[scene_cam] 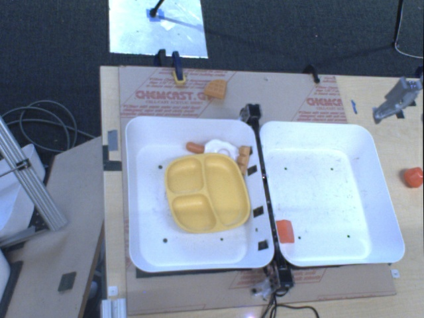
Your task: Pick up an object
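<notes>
1. Two white bins: the left bin (142, 197) holds a yellow divided tray (206, 192).
2. Claw (396, 101) hovers far right; whether open, I cannot tell.
3. Orange block (284, 230) lies in the right bin (371, 177); approach not begun, next descend over it.

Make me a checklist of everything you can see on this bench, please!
Surface: wooden bench with two white bins, left bin and right bin.
Job's things: yellow divided tray, orange sausage piece, white piece, tan piece in left bin; red block in right bin.
Clutter: waffle piece, orange item on bench.
Tool: grey tool at right, above the bench.
Cables: black loops at left.
Surroundings: dark floor, shiny sheet.
</notes>
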Controlling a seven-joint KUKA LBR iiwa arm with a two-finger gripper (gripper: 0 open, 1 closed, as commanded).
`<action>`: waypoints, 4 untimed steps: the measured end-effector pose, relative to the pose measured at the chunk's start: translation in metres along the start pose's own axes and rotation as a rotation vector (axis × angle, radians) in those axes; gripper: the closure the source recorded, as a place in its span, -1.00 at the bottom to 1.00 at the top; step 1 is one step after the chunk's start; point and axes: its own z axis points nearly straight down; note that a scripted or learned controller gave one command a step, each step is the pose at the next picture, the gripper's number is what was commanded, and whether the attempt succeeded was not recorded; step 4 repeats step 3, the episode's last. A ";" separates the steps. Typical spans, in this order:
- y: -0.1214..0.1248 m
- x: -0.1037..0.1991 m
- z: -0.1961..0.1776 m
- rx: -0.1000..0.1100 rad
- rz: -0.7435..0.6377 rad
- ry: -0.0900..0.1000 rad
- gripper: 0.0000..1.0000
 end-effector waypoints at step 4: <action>0.000 0.000 0.000 0.000 0.000 0.000 -1.00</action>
